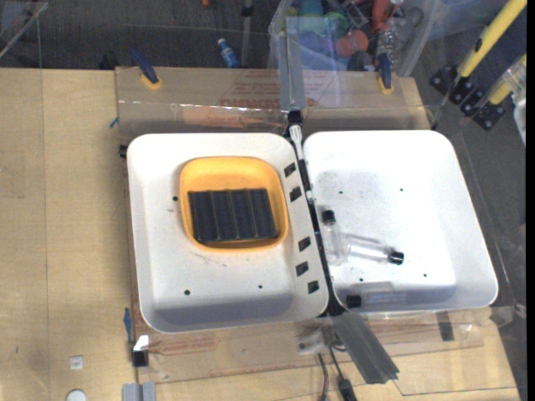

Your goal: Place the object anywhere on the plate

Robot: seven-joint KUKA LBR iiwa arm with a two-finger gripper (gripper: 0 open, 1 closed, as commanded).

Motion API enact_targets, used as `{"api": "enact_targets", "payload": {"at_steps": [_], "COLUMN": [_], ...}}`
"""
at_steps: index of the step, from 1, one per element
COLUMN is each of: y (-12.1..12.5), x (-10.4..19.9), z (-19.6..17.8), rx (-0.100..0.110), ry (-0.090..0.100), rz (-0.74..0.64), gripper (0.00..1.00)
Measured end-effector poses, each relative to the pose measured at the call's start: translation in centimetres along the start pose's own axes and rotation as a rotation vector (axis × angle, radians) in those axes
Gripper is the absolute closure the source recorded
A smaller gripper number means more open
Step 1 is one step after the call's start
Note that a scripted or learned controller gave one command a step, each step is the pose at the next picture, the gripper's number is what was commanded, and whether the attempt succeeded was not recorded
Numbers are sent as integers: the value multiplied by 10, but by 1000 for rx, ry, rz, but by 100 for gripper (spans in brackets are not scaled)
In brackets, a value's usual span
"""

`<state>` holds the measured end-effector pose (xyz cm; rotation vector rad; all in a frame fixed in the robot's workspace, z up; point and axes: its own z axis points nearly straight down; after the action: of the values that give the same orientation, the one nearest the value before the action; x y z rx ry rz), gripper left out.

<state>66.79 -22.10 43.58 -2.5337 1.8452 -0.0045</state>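
Here, a dark ribbed object (231,216) is seen already lying flat on the orange plate (194,176) in the left bin (150,249), so placement is judged done; the jaws' state cannot be told, and only withdrawal seems called for.

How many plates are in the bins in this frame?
1. A yellow plate lies in the left bin, with a dark ridged block resting on it. The right bin holds a clear object.

Lab: bench w/ white bins (401,303), clamps (149,76).
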Motion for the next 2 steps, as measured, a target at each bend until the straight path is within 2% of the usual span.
{"api": "enact_targets", "payload": {"at_steps": [2], "y": [-3], "x": [-9], "z": [0], "rx": [-2], "ry": [1], "rz": [-446], "gripper": [100]}}
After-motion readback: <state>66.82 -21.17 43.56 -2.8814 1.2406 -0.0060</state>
